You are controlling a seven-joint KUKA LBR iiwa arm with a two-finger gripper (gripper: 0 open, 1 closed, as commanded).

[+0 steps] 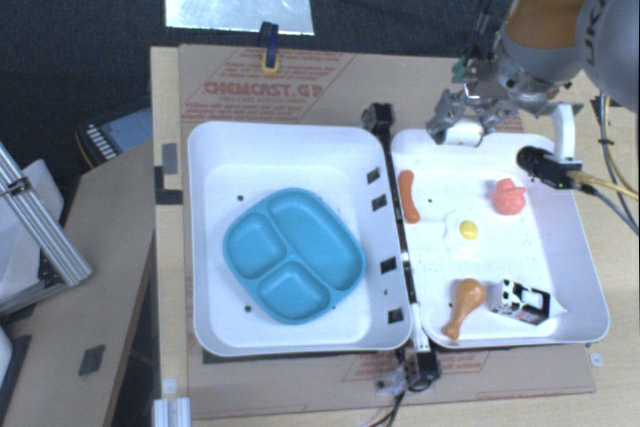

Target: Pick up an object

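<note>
Hand point(462, 122) hovering at the right bin's point(590, 285) far rim — grip state impossible to tell. Risk: descending here, striking rim, missing the sausage point(408, 196) — nothing underneath.

In the right bin point(590, 310) lie a sausage point(408, 196) by the left wall, a pink toy point(508, 197), a fried egg point(465, 231), a drumstick point(462, 306) and a black-and-white toy point(523, 301) near the front.
</note>
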